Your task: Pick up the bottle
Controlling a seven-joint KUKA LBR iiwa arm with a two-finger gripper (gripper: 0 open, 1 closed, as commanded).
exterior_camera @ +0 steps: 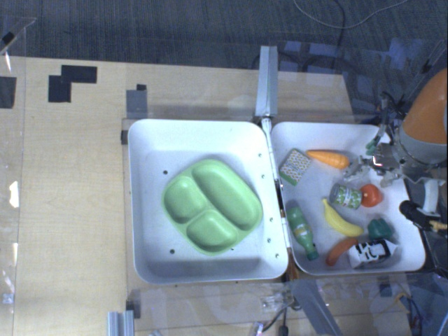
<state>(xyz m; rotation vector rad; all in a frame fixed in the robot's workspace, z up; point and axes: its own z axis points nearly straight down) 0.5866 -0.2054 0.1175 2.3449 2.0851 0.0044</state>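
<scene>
The bottle [302, 231] is green with a lighter label and lies on its side near the left wall of the right bin [413, 261], its cap pointing to the back. My gripper [373, 165] hangs over the bin's right half, just above a green can [345, 197] and a red tomato [371, 195]. It is well to the right of the bottle and farther back, and does not touch it. Above it, the grey arm with its orange band [428, 114] comes in from the right.
The right bin also holds a carrot [327, 159], a checkered packet [295, 165], a banana [341, 220], a dark green piece [380, 227], a red sausage [339, 250] and a black-and-white carton [369, 253]. A green divided plate [212, 205] lies in the left bin [150, 152].
</scene>
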